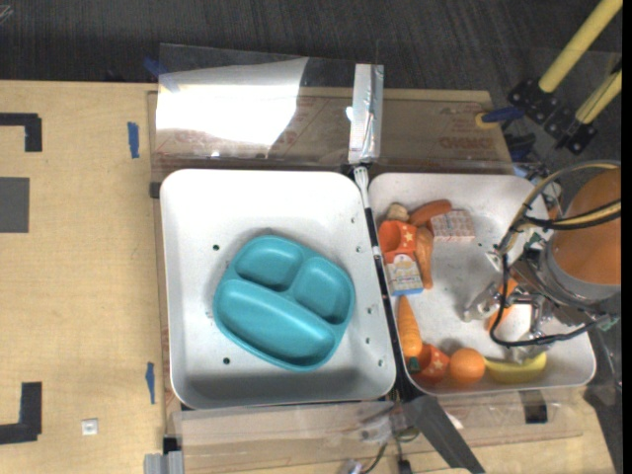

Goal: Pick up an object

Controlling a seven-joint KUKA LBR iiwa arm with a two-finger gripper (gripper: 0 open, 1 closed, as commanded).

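Camera view looks down on two white bins side by side on a wooden bench. Left bin [188,363] holds a teal divided plate [284,300], lying flat near the middle. Right bin [464,191] holds the loose things to pick from: a small juice carton [402,263] against the left wall, a carrot [409,330] just below it, a sausage [431,210] and a pale pink block [452,226] near the top, and along the bottom edge a tomato [433,363], an orange [467,365] and a banana [515,367] in a row.

The arm [592,235] reaches in from the right, its orange band above the right bin's far side. Its gripper [502,309] hangs low in the right half of that bin, above the banana and right of the carrot, wrapped in black cables. Whether the fingers are spread or closed I cannot tell; cables and metal parts hide them. Nothing is visibly caught between them.
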